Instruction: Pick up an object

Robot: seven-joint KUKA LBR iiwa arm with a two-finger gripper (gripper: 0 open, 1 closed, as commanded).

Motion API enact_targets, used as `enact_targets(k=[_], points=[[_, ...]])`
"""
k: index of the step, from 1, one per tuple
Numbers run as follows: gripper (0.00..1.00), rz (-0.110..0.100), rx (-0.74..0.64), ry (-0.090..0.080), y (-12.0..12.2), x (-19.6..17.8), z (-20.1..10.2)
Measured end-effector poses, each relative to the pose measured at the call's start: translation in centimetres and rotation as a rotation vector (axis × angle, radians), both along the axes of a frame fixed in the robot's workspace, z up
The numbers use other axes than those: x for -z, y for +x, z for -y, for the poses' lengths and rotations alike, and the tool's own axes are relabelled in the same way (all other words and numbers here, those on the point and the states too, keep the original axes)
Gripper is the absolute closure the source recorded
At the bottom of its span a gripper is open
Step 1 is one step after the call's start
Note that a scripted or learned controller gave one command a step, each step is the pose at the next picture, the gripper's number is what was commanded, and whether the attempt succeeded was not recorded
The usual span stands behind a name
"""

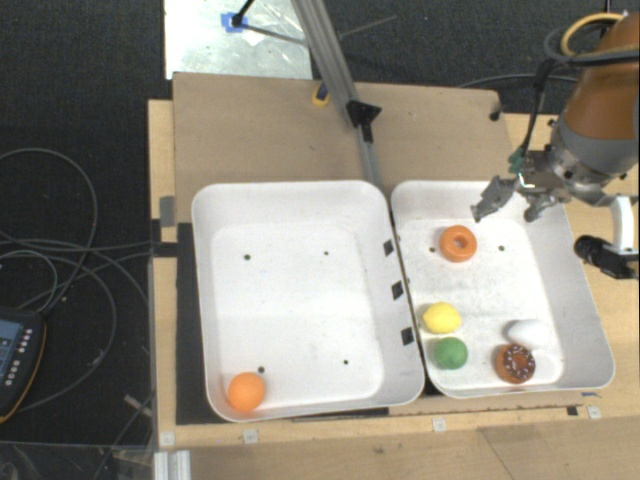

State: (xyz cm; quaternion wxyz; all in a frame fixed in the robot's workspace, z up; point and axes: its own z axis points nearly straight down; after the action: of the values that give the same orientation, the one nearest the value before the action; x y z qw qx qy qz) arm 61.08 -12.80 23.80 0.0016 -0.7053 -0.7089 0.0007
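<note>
My gripper (513, 203) hangs over the far part of the right bin (575, 298), its two fingers spread open with nothing between them. An orange ring (458, 243) lies just below and left of the fingertips, apart from them. Nearer the front of the same bin sit a yellow lump (442, 318), a green ball (450, 353), a brown sprinkled doughnut (515, 364) and a pale white object (523, 331). An orange ball (245, 392) rests in the front left corner of the left bin (290, 298).
A grey pole (335, 63) slants across the bench behind the bins, ending near their shared far edge. Black clips (397, 290) mark the wall between the bins. Cables and a pendant (15, 353) lie on the floor at left.
</note>
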Motion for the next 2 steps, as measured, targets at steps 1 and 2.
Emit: enact_targets(k=[1,2], points=[[0.0,0.004,0.0,-0.001,0.1,-0.2,0.0],[0.0,-0.001,0.003,-0.001,0.3,6.0,-0.1]])
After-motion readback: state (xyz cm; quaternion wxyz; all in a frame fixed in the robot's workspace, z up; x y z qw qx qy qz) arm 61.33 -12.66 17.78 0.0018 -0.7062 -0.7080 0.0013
